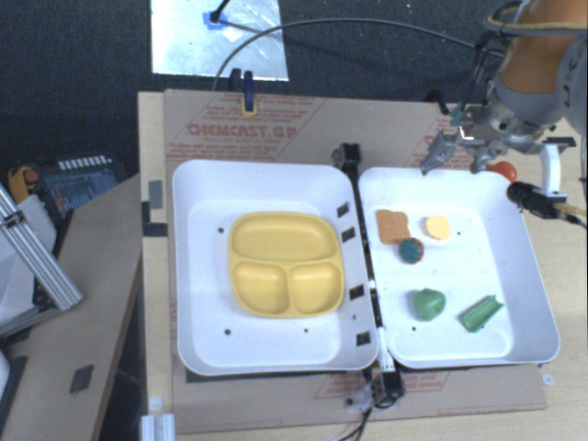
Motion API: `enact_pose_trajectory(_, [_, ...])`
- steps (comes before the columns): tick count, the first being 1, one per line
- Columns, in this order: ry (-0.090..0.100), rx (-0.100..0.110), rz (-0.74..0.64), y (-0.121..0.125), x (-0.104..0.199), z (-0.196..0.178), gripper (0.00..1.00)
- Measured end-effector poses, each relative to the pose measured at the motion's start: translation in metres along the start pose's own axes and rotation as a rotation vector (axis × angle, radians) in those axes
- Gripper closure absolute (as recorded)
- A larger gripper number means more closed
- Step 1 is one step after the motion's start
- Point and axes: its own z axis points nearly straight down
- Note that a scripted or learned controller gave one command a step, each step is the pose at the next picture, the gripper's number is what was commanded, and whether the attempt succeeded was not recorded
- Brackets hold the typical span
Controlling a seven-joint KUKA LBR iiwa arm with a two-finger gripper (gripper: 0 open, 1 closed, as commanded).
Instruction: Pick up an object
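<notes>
Camera view looks down on two white bins side by side on a cardboard-covered bench. Over the far edge of the right bin (533, 274), the gripper (457, 154) hangs with its two fingers (435, 157) spread apart; nothing sits between them and they touch nothing. A small red thing (503, 169) lies just beside the gripper at the bin's far rim, partly hidden. On the right bin's floor, well apart from the fingers, lie an orange slab (392, 225), a yellow disc (437, 227) near it, a teal-and-red ball (411, 250) just below the slab, a green lump (427, 303) and a green stick (480, 312) nearer the front. The left bin (197, 274) holds a yellow divided tray (285, 263) with three compartments.
</notes>
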Motion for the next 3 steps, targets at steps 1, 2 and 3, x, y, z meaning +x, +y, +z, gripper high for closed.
enact_pose_trajectory(1, [0.0,0.003,0.002,0.002,-0.008,0.058,0.0])
enact_pose_trajectory(2, [0.001,0.003,-0.001,0.001,0.001,0.104,0.0])
enact_pose_trajectory(3, [0.001,0.003,-0.002,0.001,0.001,0.156,0.0])
